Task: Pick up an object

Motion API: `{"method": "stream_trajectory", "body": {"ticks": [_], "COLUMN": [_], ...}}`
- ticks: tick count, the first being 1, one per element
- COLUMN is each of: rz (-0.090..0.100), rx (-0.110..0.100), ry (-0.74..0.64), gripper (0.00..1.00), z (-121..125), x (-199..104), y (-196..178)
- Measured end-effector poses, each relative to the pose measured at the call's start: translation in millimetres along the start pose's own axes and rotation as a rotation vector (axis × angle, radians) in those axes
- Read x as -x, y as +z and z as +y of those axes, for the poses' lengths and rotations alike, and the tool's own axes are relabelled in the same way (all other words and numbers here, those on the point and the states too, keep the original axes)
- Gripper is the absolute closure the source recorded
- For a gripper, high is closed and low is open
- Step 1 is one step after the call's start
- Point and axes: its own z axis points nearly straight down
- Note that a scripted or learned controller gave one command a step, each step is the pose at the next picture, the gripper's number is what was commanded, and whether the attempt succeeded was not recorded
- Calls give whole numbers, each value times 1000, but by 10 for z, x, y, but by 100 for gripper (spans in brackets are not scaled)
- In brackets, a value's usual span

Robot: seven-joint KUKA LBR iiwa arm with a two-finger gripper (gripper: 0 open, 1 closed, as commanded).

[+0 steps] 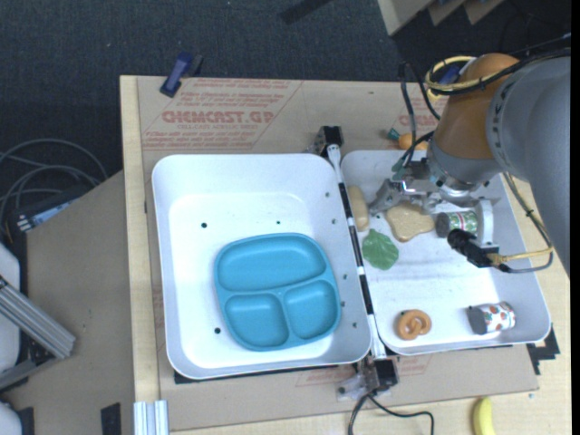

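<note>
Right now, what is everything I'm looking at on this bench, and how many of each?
White bins: two, white, side by side on the bench.
Divided plate: one, blue, three compartments, in the left bin.
Green leaf-like toy: one, green, right bin, near the divider.
Tan flat piece: one, beige, right bin, just below the hand.
Pale roll-shaped piece: one, cream, right bin against the divider.
Pretzel-like toy: one, orange-brown, front of the right bin.
Small cans: two, white with red and green print; one at the front right corner, one by the hand.
Yellow item: one, on the bench's front edge; cut off.
Blue object: one, beyond the bench's far left.
Arm: one, grey with orange band.
Hand: one, low over the right bin.
</note>
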Motion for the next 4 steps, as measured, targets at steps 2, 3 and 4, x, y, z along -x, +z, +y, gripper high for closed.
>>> {"method": "stream_trajectory", "body": {"ticks": [2, 3, 4], "rz": [-1, 0, 3], "rx": [4, 0, -7], "ry": [1, 0, -1], "gripper": [100, 100, 100], "z": [-221, -6, -726], "x": [160, 724, 167], "y": [-111, -1564, -1667]}}
